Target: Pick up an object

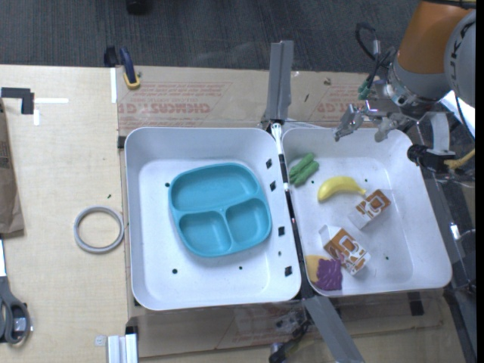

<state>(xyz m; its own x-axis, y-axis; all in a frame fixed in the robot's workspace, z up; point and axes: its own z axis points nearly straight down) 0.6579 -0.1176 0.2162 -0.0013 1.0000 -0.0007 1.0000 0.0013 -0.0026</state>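
The hand hangs over the far rim of the right bin, fingers spread apart, nothing between them. All the objects lie nearer the camera than the hand, apart from it. The banana sits closest, just below the hand. The green pod lies beyond it to the left. Two small cartons lie farther down, with a purple item farthest. The left bin holds a blue divided plate. A ring rests on the surface.

Grey arm, orange band, black cables, metallic end effector
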